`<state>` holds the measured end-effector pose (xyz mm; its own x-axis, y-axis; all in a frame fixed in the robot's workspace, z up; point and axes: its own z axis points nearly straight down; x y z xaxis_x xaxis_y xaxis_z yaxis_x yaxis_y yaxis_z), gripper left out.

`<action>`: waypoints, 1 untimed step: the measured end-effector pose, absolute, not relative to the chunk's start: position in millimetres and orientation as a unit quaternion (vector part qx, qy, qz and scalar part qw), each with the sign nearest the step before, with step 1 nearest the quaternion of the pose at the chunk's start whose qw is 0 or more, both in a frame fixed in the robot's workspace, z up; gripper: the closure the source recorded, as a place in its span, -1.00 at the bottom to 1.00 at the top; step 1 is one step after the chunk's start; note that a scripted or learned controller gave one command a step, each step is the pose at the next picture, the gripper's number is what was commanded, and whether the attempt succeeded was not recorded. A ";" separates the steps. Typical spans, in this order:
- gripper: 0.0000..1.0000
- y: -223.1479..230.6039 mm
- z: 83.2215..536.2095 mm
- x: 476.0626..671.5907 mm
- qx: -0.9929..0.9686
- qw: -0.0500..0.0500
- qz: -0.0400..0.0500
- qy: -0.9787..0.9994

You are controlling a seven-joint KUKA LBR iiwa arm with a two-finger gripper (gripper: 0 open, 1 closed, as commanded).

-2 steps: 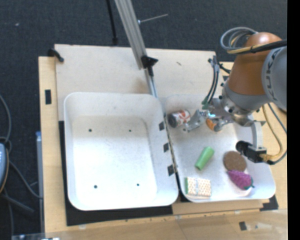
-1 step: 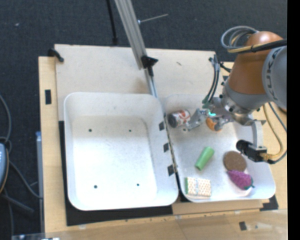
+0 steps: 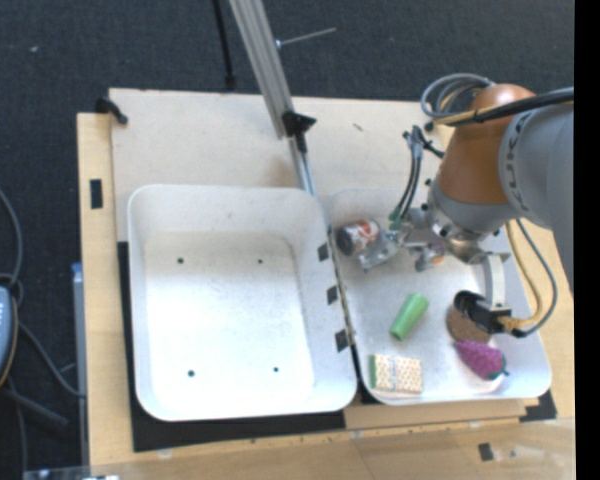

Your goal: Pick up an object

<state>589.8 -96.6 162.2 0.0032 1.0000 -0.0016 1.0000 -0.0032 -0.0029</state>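
The pincer (image 3: 380, 253) hangs low beside a small can (image 3: 358, 235); its grip state I cannot tell. Seemingly the reaching step: next, close and lift.

The grey arm (image 3: 540, 158) is seen reaching in from the right, its orange band (image 3: 475, 158) bent downward and the gripper (image 3: 395, 248) held low, pointing left.

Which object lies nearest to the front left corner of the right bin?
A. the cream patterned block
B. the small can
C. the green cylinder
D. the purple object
A: the cream patterned block sits by that bin's front left corner, while the green cylinder lies farther back, near the middle.
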 end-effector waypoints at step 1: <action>-1.00 -99.2 118.9 584.4 -0.708 0.001 0.002 -0.706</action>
